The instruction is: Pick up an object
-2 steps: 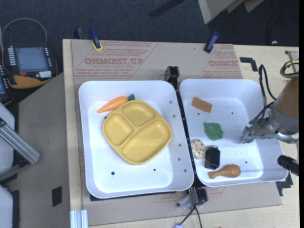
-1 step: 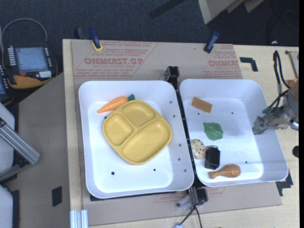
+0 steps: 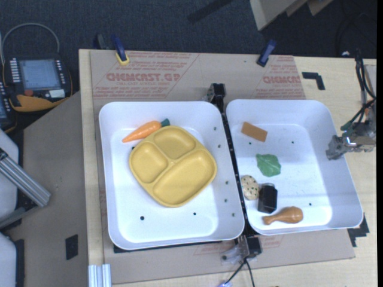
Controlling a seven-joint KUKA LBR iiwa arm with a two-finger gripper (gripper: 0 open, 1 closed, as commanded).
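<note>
Dark carpet surrounds a pale desk (image 3: 66, 160) topped with printed cardboard, on which two shallow white bins sit side by side.

Nearest the camera, along the lower edge of the right bin (image 3: 317, 178), lies a tan drumstick-shaped piece (image 3: 283, 216), its long axis running roughly left to right. Just above it to the left stands a small black block (image 3: 267, 198), touching or nearly touching a speckled cookie (image 3: 249, 186). Higher up sit a green leafy piece (image 3: 268, 164) and, toward the top of the bin, a brown rectangular slab (image 3: 254, 132).

The left bin (image 3: 119, 196) carries a yellow divided plate (image 3: 172, 165), with an orange carrot (image 3: 142, 131) at its upper left edge.

At the right edge of the frame, outside the right bin's rim, sits the end effector (image 3: 344, 143); it is too small and cluttered to tell whether it is open or closed, and nothing is visibly held. Every candidate lies to its left. The green piece looks nearest, almost straight across to the left and slightly lower, so a short leftward reach would likely meet it first.
</note>
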